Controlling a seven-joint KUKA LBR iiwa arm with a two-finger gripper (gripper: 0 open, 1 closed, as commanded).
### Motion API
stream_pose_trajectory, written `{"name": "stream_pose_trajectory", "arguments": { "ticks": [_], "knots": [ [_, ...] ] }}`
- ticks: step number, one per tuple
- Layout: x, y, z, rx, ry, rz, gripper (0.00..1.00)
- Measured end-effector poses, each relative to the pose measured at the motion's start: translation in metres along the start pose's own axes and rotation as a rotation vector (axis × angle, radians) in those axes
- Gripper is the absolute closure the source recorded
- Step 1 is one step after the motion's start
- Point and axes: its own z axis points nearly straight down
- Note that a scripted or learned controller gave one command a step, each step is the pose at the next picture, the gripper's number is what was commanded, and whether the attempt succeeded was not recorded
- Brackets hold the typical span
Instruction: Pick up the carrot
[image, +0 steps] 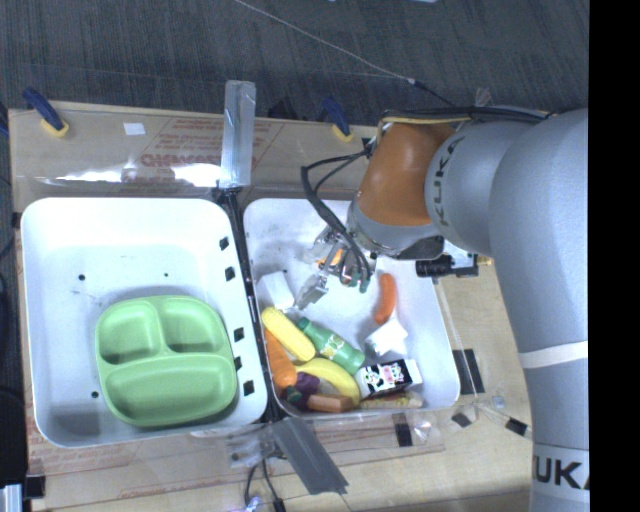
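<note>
Hovering over the right bin (440, 330), our tool (335, 268) looks empty, jaws unclear, carrot (279, 362) below.

arm (500, 200) over right bin (440, 330), carrot (280, 362) perhaps untouched

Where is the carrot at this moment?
The carrot lies in the right bin, against its left wall, just left of the yellow corn cob and above the banana.
</note>
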Motion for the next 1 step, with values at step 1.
{"name": "stream_pose_trajectory", "arguments": {
  "ticks": [1],
  "knots": [
    [-0.0010,0.0004,-0.0109,0.001,-0.003,-0.006,1.00]
  ]
}}
